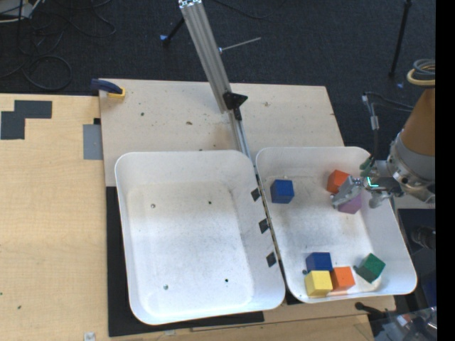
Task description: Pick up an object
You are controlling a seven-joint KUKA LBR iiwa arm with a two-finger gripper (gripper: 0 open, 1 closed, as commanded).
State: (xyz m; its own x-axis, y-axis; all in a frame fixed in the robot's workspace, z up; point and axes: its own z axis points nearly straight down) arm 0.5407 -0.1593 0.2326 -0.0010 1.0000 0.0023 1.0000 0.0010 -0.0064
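I've got the arm (pixel 419 137) reaching in from the right over the right bin (pixel 398 275), wrist low at the bin's far right side. The hand (pixel 353 190) sits right on top of a purple block (pixel 350 203), with an orange block (pixel 337 181) touching or just beside it on the upper left. I can't tell how the hand is set; the metal parts blur into the purple block, so I won't call it a grasp.

Progress: my read is the pick is at the reach or closing stage, not done. The purple block looks like it's resting on the bin floor or barely off it; can't tell which. Nothing is clearly lifted. Left to do: confirm a grip, raise the block clear of the bin.

Likely target is the purple block, directly under the hand. The orange block next to it could get bumped or caught instead.

Other stuff in the right bin: a blue cube (pixel 282 190) well apart to the left, and a cluster at the near edge with a dark blue block (pixel 318 262), yellow block (pixel 318 283), a second orange block (pixel 343 278) and a green block (pixel 370 267). The left bin (pixel 128 190) holds no blocks. Both bins sit on the desk (pixel 163 112).
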